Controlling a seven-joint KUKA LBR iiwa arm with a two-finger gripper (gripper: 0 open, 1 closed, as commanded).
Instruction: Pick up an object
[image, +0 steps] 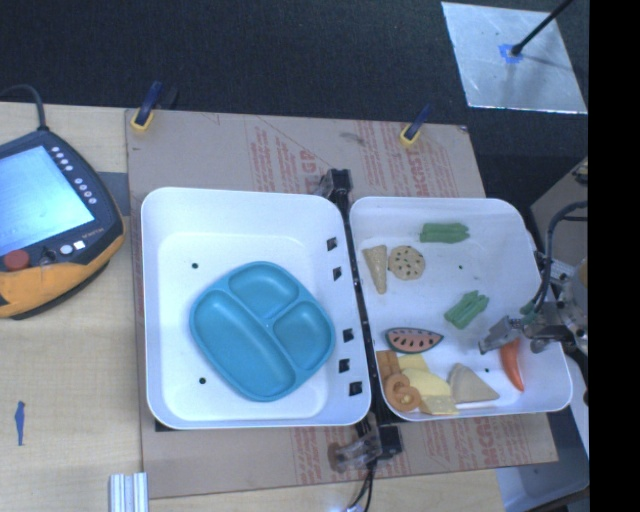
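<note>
Gripper (520, 335) low over right bin (520, 225), near its right wall; fingers spread, nothing between them. Orange carrot (513, 366) just below the fingertips, touching or nearly so, can't tell which. Green piece (466, 309) just left. Watermelon slice (414, 340), cookie (406, 262), cheese wedges (430, 390) farther left. Blue divided plate (262, 329) in left bin (165, 300). Pendant (50, 225) at far left.

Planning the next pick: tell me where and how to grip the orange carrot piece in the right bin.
Grip the orange carrot piece across its narrow middle, coming from above. It lies flat and slim, running roughly top to bottom near the right bin's right wall, so probably close the fingers left-right; the gripper is just beside it.
</note>
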